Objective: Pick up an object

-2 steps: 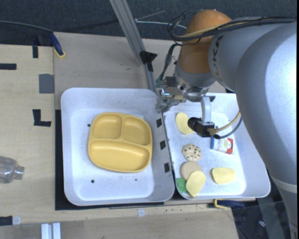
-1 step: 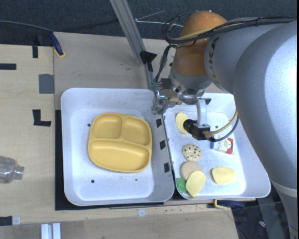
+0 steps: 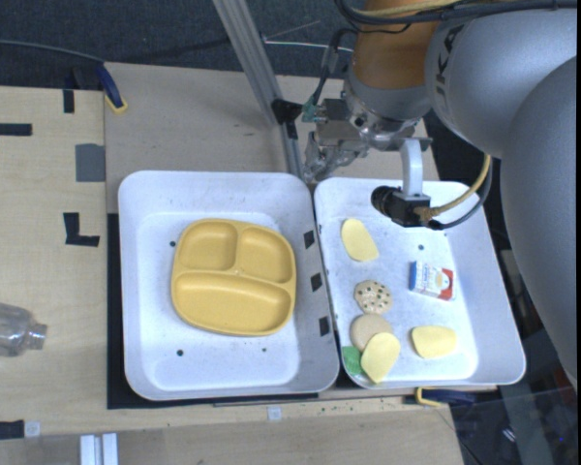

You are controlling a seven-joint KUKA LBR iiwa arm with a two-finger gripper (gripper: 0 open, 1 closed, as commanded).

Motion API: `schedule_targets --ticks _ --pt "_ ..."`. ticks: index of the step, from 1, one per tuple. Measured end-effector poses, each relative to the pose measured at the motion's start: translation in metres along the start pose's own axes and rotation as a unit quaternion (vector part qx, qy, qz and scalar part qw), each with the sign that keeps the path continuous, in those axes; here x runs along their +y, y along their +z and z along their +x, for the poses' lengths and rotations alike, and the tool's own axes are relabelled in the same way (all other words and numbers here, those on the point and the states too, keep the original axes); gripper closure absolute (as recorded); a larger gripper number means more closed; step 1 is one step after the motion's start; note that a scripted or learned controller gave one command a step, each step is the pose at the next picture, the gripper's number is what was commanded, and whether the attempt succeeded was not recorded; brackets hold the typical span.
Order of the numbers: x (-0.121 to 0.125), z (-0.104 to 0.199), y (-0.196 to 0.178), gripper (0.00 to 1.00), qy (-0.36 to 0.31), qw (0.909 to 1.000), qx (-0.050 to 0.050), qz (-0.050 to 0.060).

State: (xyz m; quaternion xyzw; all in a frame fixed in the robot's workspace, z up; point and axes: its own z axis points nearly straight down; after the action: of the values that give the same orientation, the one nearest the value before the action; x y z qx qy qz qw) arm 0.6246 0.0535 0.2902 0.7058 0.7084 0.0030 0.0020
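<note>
The right bin (image 3: 484,260) holds several small items. A pale yellow oval piece (image 3: 359,240) lies near its back left, with a chocolate-chip cookie (image 3: 372,296) below it. A small white carton with red and blue print (image 3: 431,280) sits towards the right. At the front are a yellow piece (image 3: 433,341), a yellow-green piece (image 3: 380,355), a beige round piece (image 3: 365,327) and a bit of green (image 3: 351,361). My gripper (image 3: 321,163) hangs over the back edge where the two bins meet, apart from all the items. Nothing shows in it.
A yellow divided plate (image 3: 234,275) lies in the left bin (image 3: 145,260). A slanted metal post (image 3: 247,46) rises behind the bins. A clear plastic bottle (image 3: 5,332) lies on the bench at far left. The grey arm body (image 3: 533,114) looms over the right bin's right side.
</note>
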Motion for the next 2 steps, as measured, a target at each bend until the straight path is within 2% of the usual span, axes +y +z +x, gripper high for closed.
schedule_targets --ticks 1,2 --pt "-0.0234 0.0073 0.0653 1.0 0.002 1.0 -0.002 0.008" --pt "-0.0217 0.0077 0.0616 0.0 0.001 1.0 -0.001 0.005"
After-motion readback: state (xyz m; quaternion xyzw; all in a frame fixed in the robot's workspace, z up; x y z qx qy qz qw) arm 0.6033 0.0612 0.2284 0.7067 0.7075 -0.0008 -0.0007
